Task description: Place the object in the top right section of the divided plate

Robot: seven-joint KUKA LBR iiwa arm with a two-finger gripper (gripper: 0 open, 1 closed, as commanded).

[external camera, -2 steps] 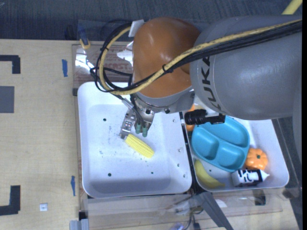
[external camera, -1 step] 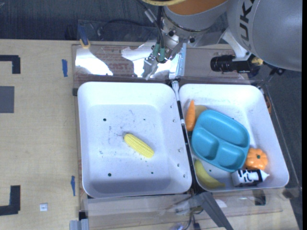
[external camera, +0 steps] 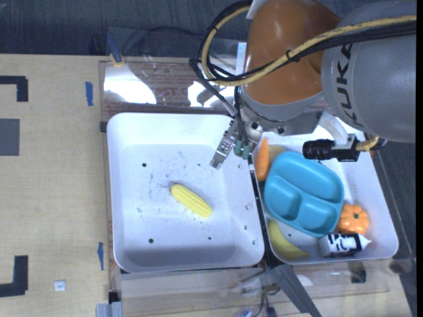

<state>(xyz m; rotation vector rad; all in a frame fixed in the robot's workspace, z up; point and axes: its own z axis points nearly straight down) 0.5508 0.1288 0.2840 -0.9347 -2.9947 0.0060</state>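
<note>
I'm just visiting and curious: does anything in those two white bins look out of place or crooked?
Yes. The blue divided plate sits tilted in the right bin, propped on a banana and crowded by a small pumpkin. The corn cob lies alone in the left bin.

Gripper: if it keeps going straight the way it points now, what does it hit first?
The gripper points down-left into the left bin. Probably the bin's bare floor first; the corn lies further along, slightly aside. Depth unclear.
</note>
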